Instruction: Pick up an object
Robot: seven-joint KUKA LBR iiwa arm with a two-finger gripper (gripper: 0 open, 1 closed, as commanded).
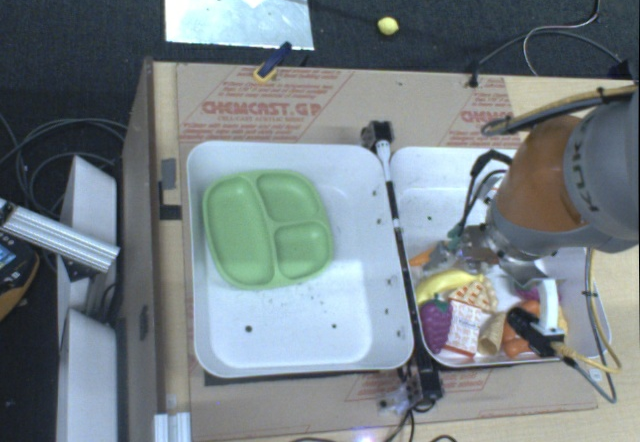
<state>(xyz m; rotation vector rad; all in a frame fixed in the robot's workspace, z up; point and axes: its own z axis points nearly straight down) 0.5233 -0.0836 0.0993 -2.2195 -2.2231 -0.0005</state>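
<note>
The right bin [430, 180] holds a heap of toy food along its front edge. In the heap are a yellow banana [450, 282], purple grapes [437, 315], a red and white packet [465, 326], a tan cone [493, 333] and an orange carrot-like piece [520, 342]. My gripper [478, 248] hangs low over the heap's back edge, just above and behind the banana. The grey wrist and orange band [535, 180] cover most of it. I see nothing held in it.
The left bin [350, 330] carries a green divided plate [268, 227] on its left half. A black ridge [395, 220] separates the two bins. Cardboard [300, 100] lies beneath them. A cable [590, 315] trails off the arm at the right.
</note>
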